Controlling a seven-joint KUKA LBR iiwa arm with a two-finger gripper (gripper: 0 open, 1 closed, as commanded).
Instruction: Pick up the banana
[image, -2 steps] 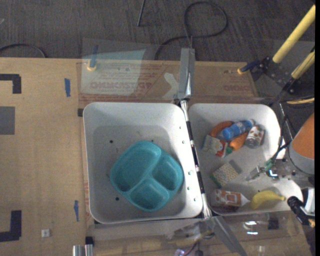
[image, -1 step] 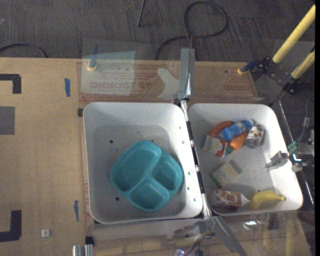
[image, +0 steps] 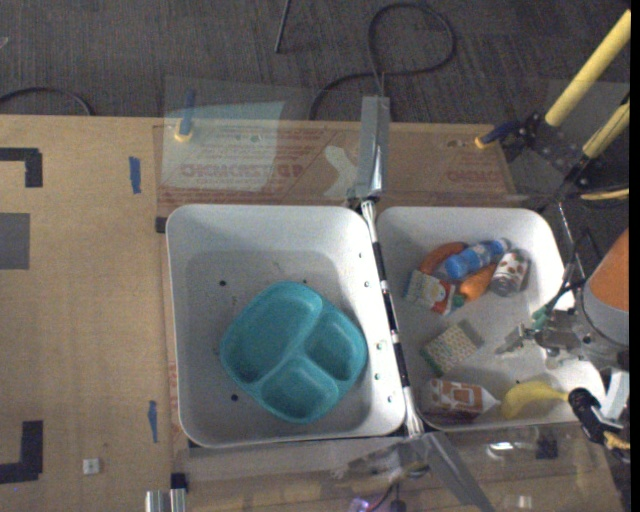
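banana (image: 532, 398) lies near-right in the right bin (image: 420, 225), light, soft, curved; you grip across its middle. gripper (image: 540, 335) state: cannot tell.

Faint red lettering shows on the cardboard sheet (image: 232, 160) behind the bins, but it is too blurred to read.

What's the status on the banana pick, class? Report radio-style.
Gripper over right bin, short of target. Banana lying by the near wall, not gripped. Carton lies beside it.
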